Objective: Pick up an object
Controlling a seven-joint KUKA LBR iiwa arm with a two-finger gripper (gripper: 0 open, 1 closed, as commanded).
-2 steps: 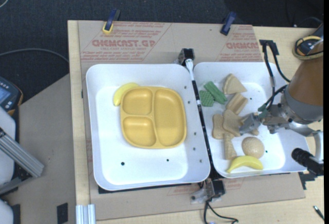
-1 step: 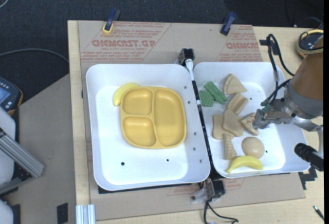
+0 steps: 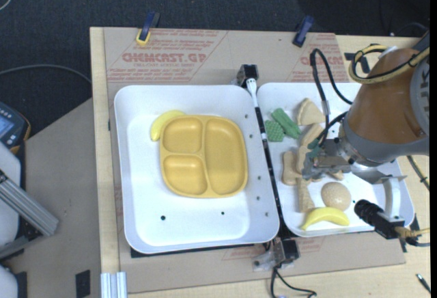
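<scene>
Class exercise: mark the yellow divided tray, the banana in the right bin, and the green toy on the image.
yellow divided tray (image 3: 205,155): camera view, on the ridge between its compartments.
banana (image 3: 326,218): camera view, middle of its curved body.
green toy (image 3: 281,124): camera view, its middle.

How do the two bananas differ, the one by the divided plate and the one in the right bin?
The banana in the left bin is mostly hidden, tucked against the yellow divided plate at its upper left corner; the banana in the right bin lies fully exposed near the front edge, below a beige egg-shaped object. The first sits far from the hand, the second near it. Both are yellow and curved.
</scene>
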